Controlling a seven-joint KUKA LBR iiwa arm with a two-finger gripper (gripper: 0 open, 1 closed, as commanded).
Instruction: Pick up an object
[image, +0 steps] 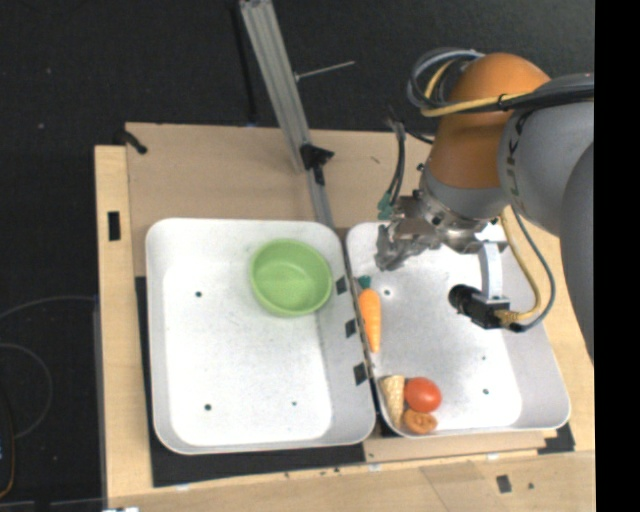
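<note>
My gripper (392, 255) hangs over the back left part of the right bin (470, 350), just above and right of an orange carrot (369, 318) that lies along the bin's left wall. A red tomato (423, 394) sits in the bin's front left corner, beside a pale bread-like piece (393, 391) and a small brown item (418, 422). A green bowl (290, 277) stands in the back of the left bin (210, 370). The fingers point down and look dark and close together; nothing shows between them.
A grey metal pole (285, 100) slants from the top of the view down to the gap between the bins. A black cable part (478, 305) dangles from the arm over the right bin. The wooden bench (200, 170) surrounds both bins.
</note>
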